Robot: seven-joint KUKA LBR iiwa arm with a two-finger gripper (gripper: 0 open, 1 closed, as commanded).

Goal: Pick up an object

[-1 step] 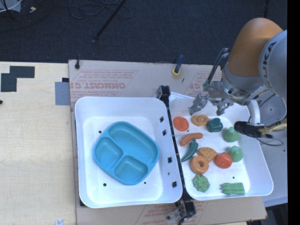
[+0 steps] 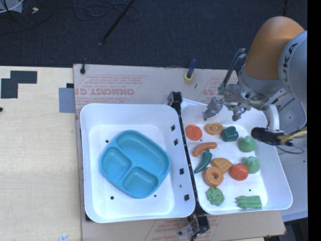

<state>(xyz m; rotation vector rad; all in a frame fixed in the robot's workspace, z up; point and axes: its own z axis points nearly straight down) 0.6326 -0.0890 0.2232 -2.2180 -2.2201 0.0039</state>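
Note:
The right bin (image 2: 279, 192) holds several toy foods: a red tomato (image 2: 193, 132), a pretzel (image 2: 214, 128), a dark green pepper (image 2: 229, 133), a sausage (image 2: 204, 148), a teal chili (image 2: 203, 161), a waffle piece (image 2: 221, 163), a donut (image 2: 214, 176), broccoli (image 2: 215, 196), a red ball (image 2: 239, 172), two green fruits (image 2: 246, 144) and a green leafy piece (image 2: 249, 202). My gripper (image 2: 224, 110) hangs open over the bin's far edge, above the pretzel and pepper, with nothing between its fingers.
The left bin (image 2: 95, 119) holds a blue sectioned plate (image 2: 134, 163). A black divider with clips (image 2: 181, 149) runs between the bins. A blue and yellow clamp (image 2: 190, 70) sits on the cardboard behind them.

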